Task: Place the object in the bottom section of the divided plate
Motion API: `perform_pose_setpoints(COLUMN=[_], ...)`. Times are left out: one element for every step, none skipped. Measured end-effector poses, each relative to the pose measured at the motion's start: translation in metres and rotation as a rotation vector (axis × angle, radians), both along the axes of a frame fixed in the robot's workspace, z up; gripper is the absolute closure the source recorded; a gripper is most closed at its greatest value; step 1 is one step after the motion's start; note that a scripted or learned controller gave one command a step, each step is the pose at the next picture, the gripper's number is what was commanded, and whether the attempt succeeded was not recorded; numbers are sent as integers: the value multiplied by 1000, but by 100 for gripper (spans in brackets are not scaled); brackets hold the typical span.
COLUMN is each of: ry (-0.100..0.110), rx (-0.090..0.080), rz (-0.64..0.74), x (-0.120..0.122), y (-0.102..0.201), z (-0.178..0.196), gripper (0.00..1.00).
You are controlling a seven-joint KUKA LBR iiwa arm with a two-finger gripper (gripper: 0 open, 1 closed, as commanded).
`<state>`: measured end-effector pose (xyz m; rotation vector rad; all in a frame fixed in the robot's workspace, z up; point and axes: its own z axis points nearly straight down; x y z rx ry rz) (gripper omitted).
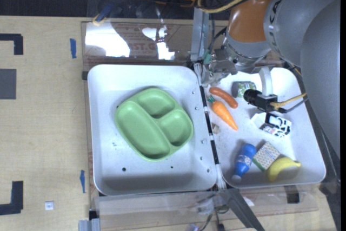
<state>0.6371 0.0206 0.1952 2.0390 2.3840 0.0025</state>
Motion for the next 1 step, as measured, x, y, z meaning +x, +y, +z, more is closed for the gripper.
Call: perform_pose_setpoints(ry=[6], rx=[2], rz=[187], x=[-73], y=[0], z=[-11], gripper=[100])
